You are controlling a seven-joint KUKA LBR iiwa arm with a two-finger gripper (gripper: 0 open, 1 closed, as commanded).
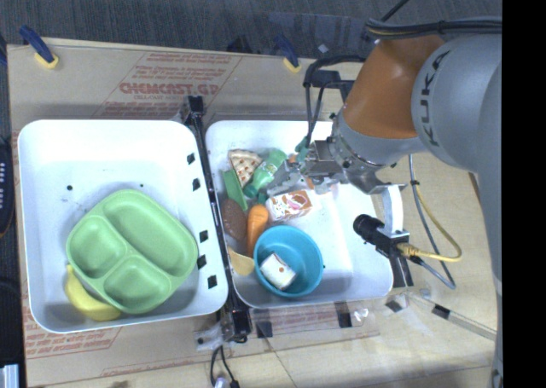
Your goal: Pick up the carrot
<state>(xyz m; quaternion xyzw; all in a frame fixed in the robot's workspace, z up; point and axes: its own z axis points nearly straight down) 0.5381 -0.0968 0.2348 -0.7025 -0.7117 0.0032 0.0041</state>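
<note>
Two shallow white bins (34, 207) are seen on the table. The short orange carrot (257, 223) lies in the right bin beside the blue bowl (290, 260). The jaws (300, 171) are poised above it; their opening cannot be told.

It is a robot lab: a cardboard-covered worktop (171, 79) with blue clamps (38, 47) carries two shallow white plastic bins (34, 207).

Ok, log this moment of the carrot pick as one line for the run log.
arm: over right bin | gripper: above the pile, fingers unclear | carrot: lying in right bin beside blue bowl | not lifted
</note>
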